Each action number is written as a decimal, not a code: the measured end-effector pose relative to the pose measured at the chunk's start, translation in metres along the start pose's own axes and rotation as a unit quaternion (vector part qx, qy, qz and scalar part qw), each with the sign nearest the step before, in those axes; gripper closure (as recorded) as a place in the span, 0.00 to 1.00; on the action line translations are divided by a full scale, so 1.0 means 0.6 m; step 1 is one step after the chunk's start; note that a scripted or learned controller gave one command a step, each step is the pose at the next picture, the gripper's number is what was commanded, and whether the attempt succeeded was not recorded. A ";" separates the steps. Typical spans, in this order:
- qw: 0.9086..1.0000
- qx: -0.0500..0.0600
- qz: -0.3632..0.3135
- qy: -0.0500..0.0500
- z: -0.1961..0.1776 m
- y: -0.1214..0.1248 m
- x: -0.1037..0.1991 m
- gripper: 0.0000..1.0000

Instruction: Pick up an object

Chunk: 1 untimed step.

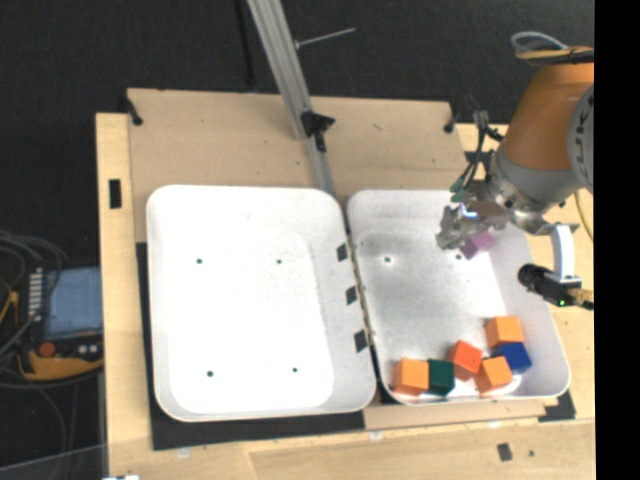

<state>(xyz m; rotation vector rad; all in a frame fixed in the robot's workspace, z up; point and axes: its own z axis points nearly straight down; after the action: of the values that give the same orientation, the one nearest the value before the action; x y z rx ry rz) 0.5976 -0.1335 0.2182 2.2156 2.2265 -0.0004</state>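
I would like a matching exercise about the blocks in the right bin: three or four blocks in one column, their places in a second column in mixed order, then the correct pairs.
Things:
1. purple block
2. green block
3. blue block
4. red block

Places:
A. by the bin's near edge, just right of the leftmost orange block
B. directly below the upper orange block
C. at the hand, apart from the other blocks
D. between the green block and the blue block

Pairs: 1-C, 2-A, 3-B, 4-D

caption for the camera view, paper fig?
Gripper with purple block at its fingers above right bin; colored blocks along bin's near edge.
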 end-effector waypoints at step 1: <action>1.000 0.000 0.000 0.000 0.011 -0.010 0.083 1.00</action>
<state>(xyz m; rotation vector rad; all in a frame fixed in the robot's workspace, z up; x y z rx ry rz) 0.5915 -0.0839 0.2117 2.2152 2.2277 -0.0005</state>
